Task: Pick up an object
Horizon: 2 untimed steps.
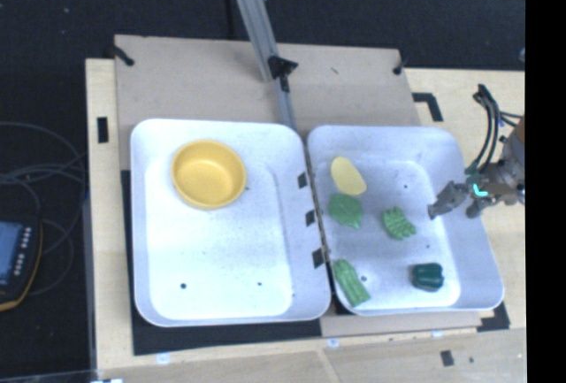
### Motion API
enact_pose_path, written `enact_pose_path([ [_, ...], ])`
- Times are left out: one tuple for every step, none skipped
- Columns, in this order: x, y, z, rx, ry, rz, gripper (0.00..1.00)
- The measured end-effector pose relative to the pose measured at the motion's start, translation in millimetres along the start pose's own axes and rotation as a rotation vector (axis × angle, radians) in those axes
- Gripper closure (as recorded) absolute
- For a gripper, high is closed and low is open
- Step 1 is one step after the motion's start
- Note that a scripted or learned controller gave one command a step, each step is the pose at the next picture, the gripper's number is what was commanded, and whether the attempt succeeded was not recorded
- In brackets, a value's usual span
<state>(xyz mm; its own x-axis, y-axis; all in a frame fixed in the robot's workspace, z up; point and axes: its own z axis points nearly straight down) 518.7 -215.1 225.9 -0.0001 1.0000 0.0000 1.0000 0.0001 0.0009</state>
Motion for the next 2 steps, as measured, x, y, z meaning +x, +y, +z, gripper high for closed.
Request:
enact_pose_path([
  [0.0,0.0,0.0,0.000,0.000,0.000,0.00],
  [0.5,3.8,42.7,0.004,0.000,0.001,0.00],
])
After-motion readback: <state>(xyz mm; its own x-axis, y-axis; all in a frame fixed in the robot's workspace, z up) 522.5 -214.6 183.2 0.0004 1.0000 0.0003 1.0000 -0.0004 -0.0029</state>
